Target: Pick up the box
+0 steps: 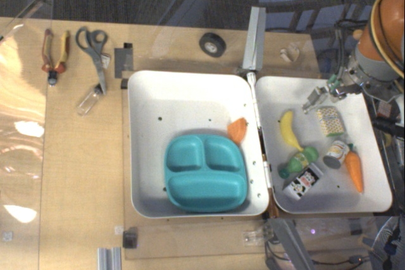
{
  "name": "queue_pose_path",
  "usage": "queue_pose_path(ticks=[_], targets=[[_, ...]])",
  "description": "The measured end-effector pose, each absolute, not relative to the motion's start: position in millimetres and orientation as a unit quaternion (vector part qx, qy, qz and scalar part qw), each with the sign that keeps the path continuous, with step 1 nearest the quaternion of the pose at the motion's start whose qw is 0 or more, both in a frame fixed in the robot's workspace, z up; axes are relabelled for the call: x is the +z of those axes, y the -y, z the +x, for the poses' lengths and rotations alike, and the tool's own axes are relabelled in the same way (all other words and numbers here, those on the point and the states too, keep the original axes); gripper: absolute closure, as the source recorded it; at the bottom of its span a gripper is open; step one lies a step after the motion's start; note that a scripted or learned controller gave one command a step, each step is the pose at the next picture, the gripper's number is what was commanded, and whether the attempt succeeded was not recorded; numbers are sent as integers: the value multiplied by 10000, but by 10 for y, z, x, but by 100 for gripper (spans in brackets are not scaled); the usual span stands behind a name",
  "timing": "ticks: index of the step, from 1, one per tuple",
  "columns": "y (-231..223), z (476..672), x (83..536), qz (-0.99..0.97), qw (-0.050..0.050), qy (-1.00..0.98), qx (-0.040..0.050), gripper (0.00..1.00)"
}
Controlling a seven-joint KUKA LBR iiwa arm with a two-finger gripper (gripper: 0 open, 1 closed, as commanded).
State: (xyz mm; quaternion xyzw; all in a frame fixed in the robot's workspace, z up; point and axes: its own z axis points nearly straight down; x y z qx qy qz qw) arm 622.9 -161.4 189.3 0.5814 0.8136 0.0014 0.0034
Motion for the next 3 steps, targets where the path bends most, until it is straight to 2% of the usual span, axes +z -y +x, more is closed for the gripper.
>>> queue_pose_path(ticks=[1,2,3], targets=[[2057,6290,973,6626,110,-7489,58,0],[2069,6328,1126,6605,195,-7505,70,100],[1575,6409,2316,5226,40,-8526,18,100]])
